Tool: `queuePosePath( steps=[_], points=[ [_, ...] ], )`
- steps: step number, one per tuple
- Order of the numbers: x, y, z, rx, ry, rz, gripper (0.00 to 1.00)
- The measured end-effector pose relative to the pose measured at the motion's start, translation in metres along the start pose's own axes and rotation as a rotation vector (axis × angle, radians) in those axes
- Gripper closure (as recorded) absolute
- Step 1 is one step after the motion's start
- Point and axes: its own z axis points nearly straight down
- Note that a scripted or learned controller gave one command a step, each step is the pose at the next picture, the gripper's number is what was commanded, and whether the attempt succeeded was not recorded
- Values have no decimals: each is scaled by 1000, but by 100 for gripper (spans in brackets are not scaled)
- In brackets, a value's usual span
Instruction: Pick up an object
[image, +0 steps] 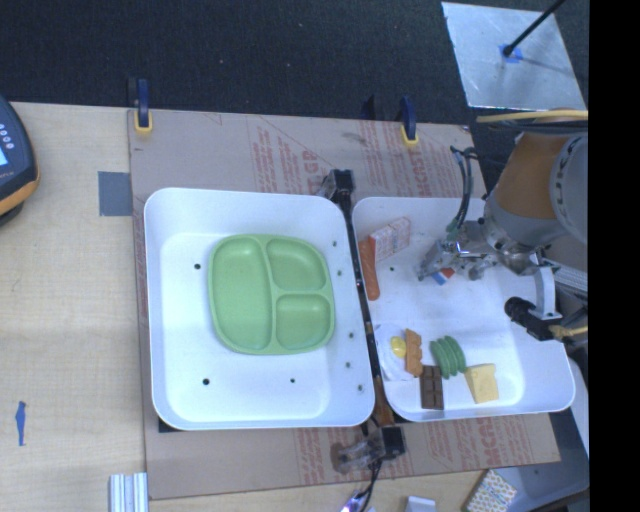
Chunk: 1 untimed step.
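From above, the counter (70, 300) carries two white bins side by side. The left bin (175, 300) holds a green divided plate (270, 293). The arm (540, 190) reaches in from the right, its gripper (450, 262) low over the upper part of the right bin (520, 370); whether the fingers are spread or closed, I cannot tell. In that bin lie a long orange stick (370, 268) near the left wall, and, along the near edge, a green ridged piece (447, 356), a yellow block (482, 382) and a brown bar (431, 388).

green ridged piece (447, 355) | flat | right bin, near front | beside yellow wedge (482, 382)
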Motion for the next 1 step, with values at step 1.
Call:
queuePosePath(
  steps=[1],
  points=[
    [8,44,-2,-8,-1,0,0]
  ],
)
